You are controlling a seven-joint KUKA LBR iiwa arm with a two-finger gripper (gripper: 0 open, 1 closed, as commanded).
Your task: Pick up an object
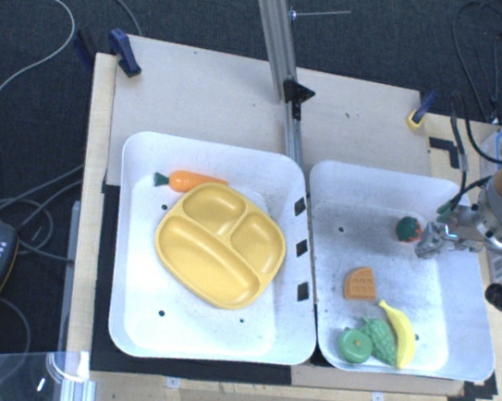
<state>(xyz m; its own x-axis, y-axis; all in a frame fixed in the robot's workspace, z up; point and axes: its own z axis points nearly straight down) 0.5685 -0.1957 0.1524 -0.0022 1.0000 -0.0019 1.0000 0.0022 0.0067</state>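
My hand (pixel 434 239) hovers in the right bin (pixel 460 301), just beside the small green-and-red toy (pixel 407 229); I can't tell its grip.

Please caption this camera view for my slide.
Gripper beside a green ball in the right bin; yellow tray in the left.

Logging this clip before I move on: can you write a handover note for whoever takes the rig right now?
Gripper: low in the right bin, beside the small green ball; nothing visibly held.
Right bin also holds an orange waffle piece, banana, green corn-like toy and green round piece.
Left bin: yellow divided plate, carrot.
Done: nothing lifted yet.
Left: grasp and lift one object.
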